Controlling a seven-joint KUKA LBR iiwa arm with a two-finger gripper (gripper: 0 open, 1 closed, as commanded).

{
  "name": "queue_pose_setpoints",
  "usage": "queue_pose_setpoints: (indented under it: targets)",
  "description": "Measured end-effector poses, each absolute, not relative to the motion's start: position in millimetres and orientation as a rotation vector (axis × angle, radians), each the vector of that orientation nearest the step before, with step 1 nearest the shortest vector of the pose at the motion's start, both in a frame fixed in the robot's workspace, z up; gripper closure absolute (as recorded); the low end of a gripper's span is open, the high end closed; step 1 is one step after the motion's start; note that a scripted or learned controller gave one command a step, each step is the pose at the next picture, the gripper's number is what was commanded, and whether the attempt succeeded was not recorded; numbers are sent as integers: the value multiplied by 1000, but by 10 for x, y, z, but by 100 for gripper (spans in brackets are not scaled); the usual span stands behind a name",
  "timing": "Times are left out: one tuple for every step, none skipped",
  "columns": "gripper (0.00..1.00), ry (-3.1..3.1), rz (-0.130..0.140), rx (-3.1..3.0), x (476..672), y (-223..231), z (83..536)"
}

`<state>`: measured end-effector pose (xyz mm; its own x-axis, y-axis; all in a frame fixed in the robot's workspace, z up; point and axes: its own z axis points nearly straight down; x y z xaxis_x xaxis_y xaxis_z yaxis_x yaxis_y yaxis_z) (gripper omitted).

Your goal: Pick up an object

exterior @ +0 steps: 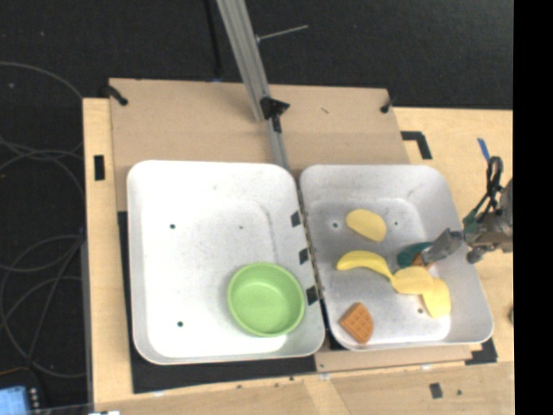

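The right bin [389,182] holds a yellow oval piece [366,224], a yellow banana [363,262], two pale yellow pieces [413,281] [437,299], an orange-brown waffle-like square [356,322] and a small teal object [412,253]. My gripper [446,245] reaches in over the bin's right rim. Its grey tip lies right beside the teal object, just above the pale yellow pieces. Whether it touches the teal object is unclear.
A green bowl [265,298] sits in the left bin [190,223], near its front right corner. A slanted metal pole [246,54] rises behind the bins. Cables [491,180] hang by the arm at the right edge.
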<state>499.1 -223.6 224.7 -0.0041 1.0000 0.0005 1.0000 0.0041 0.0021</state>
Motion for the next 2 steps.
queue_pose_setpoints:
  targets:
    - [0, 2224, 3, 2217, 4991, -2237, 2247]
    - [0, 2220, -2, 2220, 5000, -2257, 1849]
